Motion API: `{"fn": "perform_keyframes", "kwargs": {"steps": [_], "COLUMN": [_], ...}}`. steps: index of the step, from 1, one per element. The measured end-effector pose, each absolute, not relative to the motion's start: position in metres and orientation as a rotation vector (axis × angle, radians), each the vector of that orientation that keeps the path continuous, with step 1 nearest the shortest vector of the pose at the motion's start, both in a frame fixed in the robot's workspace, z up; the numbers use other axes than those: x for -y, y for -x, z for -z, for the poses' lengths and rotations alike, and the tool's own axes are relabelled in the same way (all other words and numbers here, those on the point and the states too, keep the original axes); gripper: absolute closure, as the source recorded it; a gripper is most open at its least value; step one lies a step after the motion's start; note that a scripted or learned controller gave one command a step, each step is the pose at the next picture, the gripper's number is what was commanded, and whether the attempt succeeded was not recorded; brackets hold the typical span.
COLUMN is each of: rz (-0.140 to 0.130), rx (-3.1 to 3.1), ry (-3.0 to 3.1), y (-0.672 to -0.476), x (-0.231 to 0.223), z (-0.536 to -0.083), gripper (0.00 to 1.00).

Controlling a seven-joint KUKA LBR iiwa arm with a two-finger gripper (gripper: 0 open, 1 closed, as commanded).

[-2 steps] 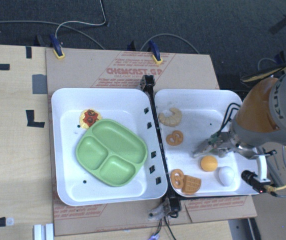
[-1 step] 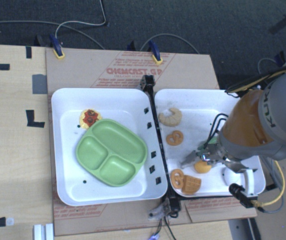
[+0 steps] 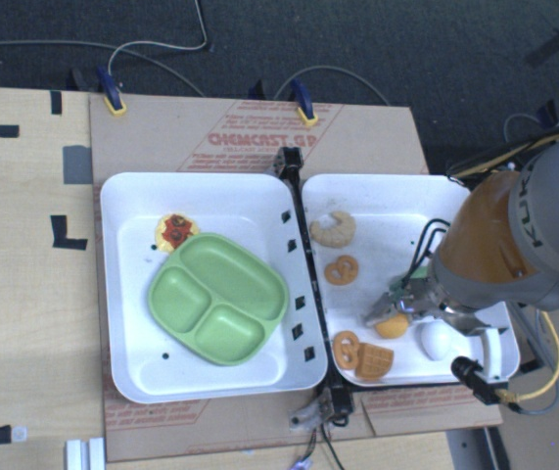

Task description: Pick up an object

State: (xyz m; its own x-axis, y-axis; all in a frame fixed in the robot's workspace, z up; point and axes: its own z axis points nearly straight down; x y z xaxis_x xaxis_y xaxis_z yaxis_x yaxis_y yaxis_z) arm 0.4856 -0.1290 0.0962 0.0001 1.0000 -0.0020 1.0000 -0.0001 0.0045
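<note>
My gripper [image 3: 387,311] is low in the right bin [image 3: 387,186], reaching in from the right under the orange wrist band. A small orange-yellow round piece [image 3: 393,328] lies right at its tip, touching or just beneath it. A white egg [image 3: 436,340] rests just right of that piece. Near the front wall lie a pretzel [image 3: 346,345] and a waffle piece [image 3: 376,361]. A second brown pretzel [image 3: 341,270] and a pale croissant [image 3: 333,228] lie further back by the divider.
The left bin [image 3: 122,262] holds a green divided plate [image 3: 218,298] and a small pizza slice [image 3: 174,231] at its back left. Black clips line the divider [image 3: 299,253] between the bins. Cables run behind the bench.
</note>
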Motion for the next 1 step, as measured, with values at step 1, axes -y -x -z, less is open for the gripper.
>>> {"fn": "perform_keyframes", "kwargs": {"steps": [1], "rz": [-0.001], "rx": [-2.225], "ry": [-2.219], "y": [-0.5086], "x": [0.0470], "z": [-0.1843], "gripper": [1.00]}}
